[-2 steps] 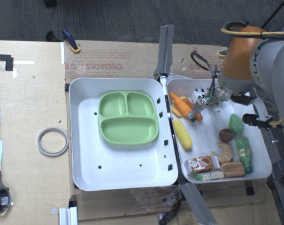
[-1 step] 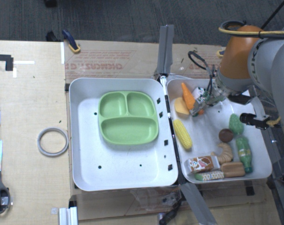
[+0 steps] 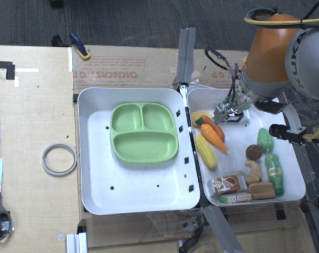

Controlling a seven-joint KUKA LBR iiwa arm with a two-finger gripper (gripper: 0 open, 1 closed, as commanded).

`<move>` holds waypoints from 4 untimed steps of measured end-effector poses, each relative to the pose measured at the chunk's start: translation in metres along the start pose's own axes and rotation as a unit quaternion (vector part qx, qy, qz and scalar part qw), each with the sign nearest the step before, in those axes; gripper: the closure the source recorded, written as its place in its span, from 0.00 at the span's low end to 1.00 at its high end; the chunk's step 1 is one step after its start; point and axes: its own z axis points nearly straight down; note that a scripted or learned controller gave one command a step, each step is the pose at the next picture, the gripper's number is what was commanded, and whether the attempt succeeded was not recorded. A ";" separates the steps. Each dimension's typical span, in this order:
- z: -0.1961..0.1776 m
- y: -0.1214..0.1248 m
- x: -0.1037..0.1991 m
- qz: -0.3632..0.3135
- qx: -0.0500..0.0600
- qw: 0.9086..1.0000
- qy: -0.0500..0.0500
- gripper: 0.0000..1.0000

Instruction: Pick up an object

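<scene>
At the near rim of the right bin (image 3: pixel 293 191) a small printed carton (image 3: pixel 226 184) lies flat, with a bread-like brown roll (image 3: pixel 261 190) beside it and a thin patterned bar (image 3: pixel 235 197) just in front. A green bottle (image 3: pixel 273 173) lies on its side along the right wall, touching the roll's end. A little further in sit a pale twisted piece (image 3: pixel 251 168), a dark brown ball (image 3: pixel 253 152) and a green lump (image 3: pixel 264 139), close together. They look tipped in loose, as a jumble for picking practice.

Toward the bin's left wall a corn cob (image 3: pixel 205 151) lies lengthwise, and a carrot (image 3: pixel 213 133) rests aslant just past it, its upper end against a yellow piece (image 3: pixel 200 116) that is mostly hidden. The pincer (image 3: pixel 229 110) hangs just beyond the carrot's far end, low over the bin's far left part. I cannot tell whether it is spread or closed, and nothing can be seen held in it.

The carrot, or the yellow piece beside it, seems the likeliest target. Both lie crowded against each other and near the divider, so a grab there may nudge the corn cob or catch two things at once.

The left bin (image 3: pixel 96 183) carries a green divided plate (image 3: pixel 144 132), well apart from the arm. Out on the bench (image 3: pixel 27 115) lie a tape ring (image 3: pixel 59 158), scissors (image 3: pixel 0 217) at the near left edge, and a blue clamp (image 3: pixel 80 46) at the far side.
</scene>
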 end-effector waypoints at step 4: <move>0.091 -0.019 -0.044 0.023 0.000 1.000 0.000 1.00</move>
